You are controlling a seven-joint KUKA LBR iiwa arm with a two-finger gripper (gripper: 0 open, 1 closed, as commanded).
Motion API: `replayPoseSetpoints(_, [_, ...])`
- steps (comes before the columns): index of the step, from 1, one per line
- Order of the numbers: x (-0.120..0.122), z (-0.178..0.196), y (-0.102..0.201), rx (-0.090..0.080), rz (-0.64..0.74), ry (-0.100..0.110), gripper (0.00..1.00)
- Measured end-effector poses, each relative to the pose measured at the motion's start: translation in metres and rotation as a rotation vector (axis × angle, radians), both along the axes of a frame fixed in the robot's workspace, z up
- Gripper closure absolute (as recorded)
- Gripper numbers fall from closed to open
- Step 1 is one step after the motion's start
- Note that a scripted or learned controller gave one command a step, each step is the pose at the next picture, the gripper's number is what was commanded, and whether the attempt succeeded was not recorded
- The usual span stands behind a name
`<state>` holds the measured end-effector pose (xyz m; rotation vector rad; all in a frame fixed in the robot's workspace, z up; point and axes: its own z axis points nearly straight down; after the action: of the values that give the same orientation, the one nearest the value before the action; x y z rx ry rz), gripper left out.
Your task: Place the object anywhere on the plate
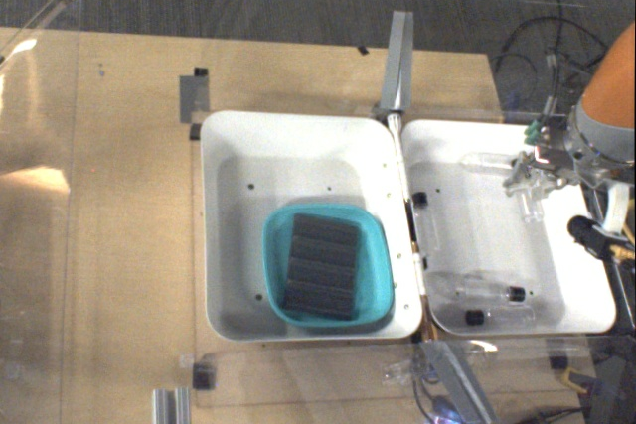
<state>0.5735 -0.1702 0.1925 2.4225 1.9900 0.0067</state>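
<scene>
A teal square plate (376,258) sits in the left white bin (229,213), toward its near right corner. A dark grey ridged block (321,265) lies flat on the plate, covering most of its middle. My gripper (527,184) hangs over the far right part of the right bin (447,154), well away from the plate and block. I see nothing held in it.
In the right bin, a clear tube-like item with black ends (492,293) lies near the front wall. Another clear piece (484,161) lies at the back, and a small black part (419,200) rests by the left wall. A grey post (397,65) stands behind the divide.
</scene>
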Motion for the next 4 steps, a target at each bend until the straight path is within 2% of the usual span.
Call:
replayPoseSetpoints(1, [-0.029, -0.032, 0.076, 0.002, 0.024, 0.005, 1.0])
replayPoseSetpoints(2, [-0.075, -0.008, 0.14, 0.003, 0.077, 0.004, 1.0])
replayPoseSetpoints(3, [-0.034, -0.008, 0.213, 0.003, 0.148, 0.002, 1.0])
replayPoseSetpoints(4, [-0.034, -0.008, 0.213, 0.003, 0.148, 0.002, 0.0])
